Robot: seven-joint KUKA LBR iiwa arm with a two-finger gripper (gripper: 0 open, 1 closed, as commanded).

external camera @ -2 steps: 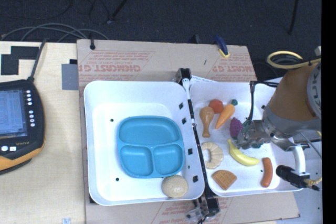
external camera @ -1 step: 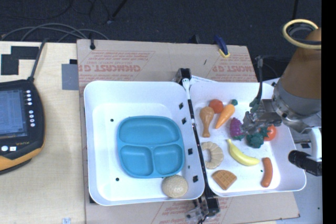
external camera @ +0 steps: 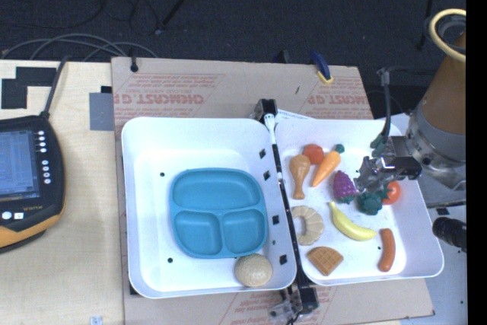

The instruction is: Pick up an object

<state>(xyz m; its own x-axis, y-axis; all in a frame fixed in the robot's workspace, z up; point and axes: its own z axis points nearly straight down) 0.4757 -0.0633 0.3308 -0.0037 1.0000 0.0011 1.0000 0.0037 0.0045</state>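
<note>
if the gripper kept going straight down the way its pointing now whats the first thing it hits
Most likely the dark green toy, which lies right under the gripper in the right bin, with the red tomato-like piece beside it. Depth is hard to judge from this slanted view, so it could land just off it.

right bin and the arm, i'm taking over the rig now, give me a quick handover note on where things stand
Gripper: low in the right bin, over the green toy and beside the tomato; whether it grips anything cannot be told.
Right bin also has a drumstick, carrot, purple grapes, banana, sausage, bagel and a waffle piece.
Left bin: blue divided plate and a bread roll.
Done: arm has reached the toys. Left: confirm a grasp and lift one object.
</note>
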